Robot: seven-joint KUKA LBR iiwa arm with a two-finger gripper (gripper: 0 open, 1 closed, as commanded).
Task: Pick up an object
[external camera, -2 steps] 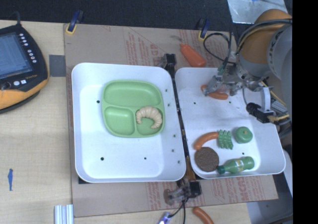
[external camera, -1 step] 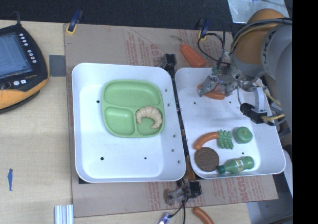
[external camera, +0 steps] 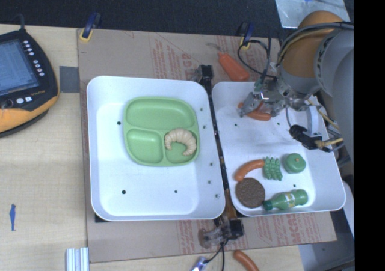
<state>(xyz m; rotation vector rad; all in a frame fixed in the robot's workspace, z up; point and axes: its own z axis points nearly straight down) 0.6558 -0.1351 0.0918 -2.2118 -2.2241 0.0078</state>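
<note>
An orange, carrot-like piece (external camera: 260, 115) lies at the far end of the right bin (external camera: 337, 199), near its back wall, and the gripper (external camera: 257, 102) is down directly on top of it. Whether the jaws are parted or closed on the piece I cannot tell: the wrist hardware and a tangle of cables cover the contact, and only the ends of the orange piece show beneath the tool.

Nearer in the same bin, well apart from the gripper, sits a cluster: a second orange sausage-shaped piece (external camera: 248, 169), a ribbed green piece (external camera: 273, 168) just beside it, a round green piece (external camera: 295, 163), a dark brown disc (external camera: 249, 191) and a green bottle (external camera: 286, 200) lying on its side along the near wall. Beyond the bin's far rim another orange piece (external camera: 233, 66) rests on the cardboard. The left bin (external camera: 105, 197) holds a green divided plate (external camera: 157, 128) with a pale croissant (external camera: 181, 140) in its lower right compartment.

By my reading, the step in hand is the grasp itself, at the bottom of the reach. The next move calls for a firm closure across the piece's narrow width, then a straight lift clear of the bin wall; a slim, rounded piece may roll or slip out.
</note>
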